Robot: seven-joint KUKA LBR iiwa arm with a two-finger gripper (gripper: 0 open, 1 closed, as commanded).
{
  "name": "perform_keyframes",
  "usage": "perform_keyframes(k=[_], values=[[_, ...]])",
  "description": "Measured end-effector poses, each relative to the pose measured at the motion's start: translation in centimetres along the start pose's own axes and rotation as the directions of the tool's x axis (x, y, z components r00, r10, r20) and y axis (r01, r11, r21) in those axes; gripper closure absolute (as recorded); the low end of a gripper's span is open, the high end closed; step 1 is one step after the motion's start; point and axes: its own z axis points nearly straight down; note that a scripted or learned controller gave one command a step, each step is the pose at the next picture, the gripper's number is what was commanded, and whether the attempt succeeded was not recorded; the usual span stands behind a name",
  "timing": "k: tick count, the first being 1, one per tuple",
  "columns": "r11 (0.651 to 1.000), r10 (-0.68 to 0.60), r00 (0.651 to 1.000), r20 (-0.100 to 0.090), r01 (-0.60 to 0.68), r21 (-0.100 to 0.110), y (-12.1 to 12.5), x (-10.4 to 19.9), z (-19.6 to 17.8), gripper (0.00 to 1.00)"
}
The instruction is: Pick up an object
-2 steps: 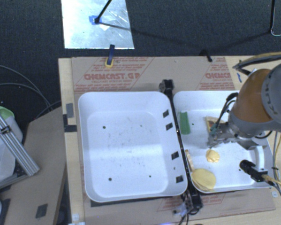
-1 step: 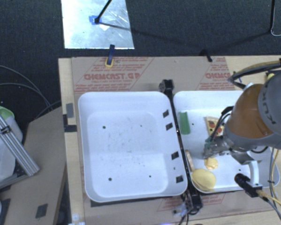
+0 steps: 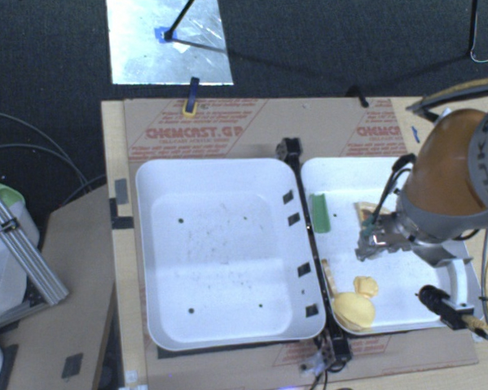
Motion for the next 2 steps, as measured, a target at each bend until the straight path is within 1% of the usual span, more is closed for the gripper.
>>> perform_keyframes(k=[1, 2], values=[[1.0, -0.005, 1.0, -0.001, 0.005, -0.005, 2.6, 6.1, -11.2, 1.0], [1.0, -0.006, 1.0, -0.004, 0.006, 0.004, 0.1, 13.4, -14.4, 1.0]])
